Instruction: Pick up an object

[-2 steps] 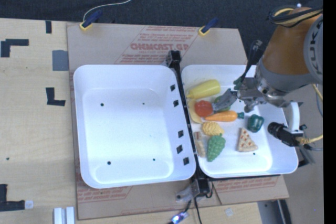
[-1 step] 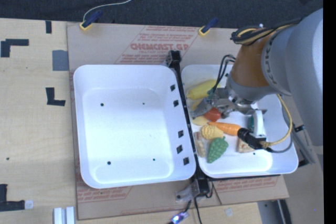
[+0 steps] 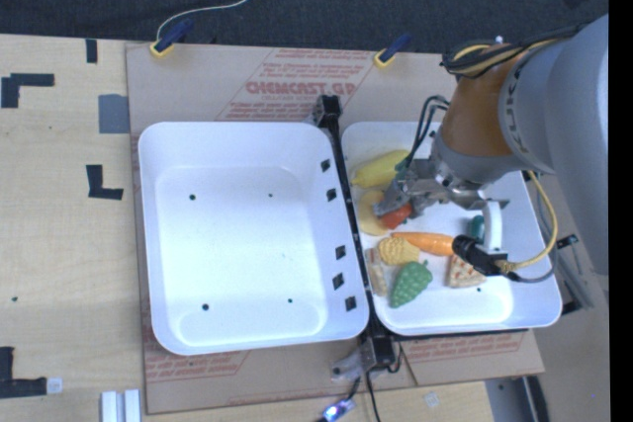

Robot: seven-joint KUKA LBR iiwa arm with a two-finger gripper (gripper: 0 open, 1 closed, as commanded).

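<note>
The right bin [image 3: 514, 311] holds several toy foods. A yellow banana [image 3: 379, 170] lies at its upper left, with a small red piece [image 3: 394, 214] just below it. An orange carrot [image 3: 432, 241] lies across the middle, beside a yellow corn cob [image 3: 400, 251]. A green bumpy piece [image 3: 409, 284] sits near the front, and a tan wedge [image 3: 463, 274] rests to its right. My gripper [image 3: 407, 198] reaches down over the bin's left part, right above the red piece and next to the banana. I see nothing lifted between its fingers.
The left bin [image 3: 237, 232] sits beside the right one, sharing a black clipped divider [image 3: 339, 212]. Both bins rest on a cardboard sheet [image 3: 287, 89]. The grey arm with its orange band [image 3: 485, 114] covers the right bin's upper right. A yellow cable [image 3: 534, 262] loops near the tan wedge.
</note>
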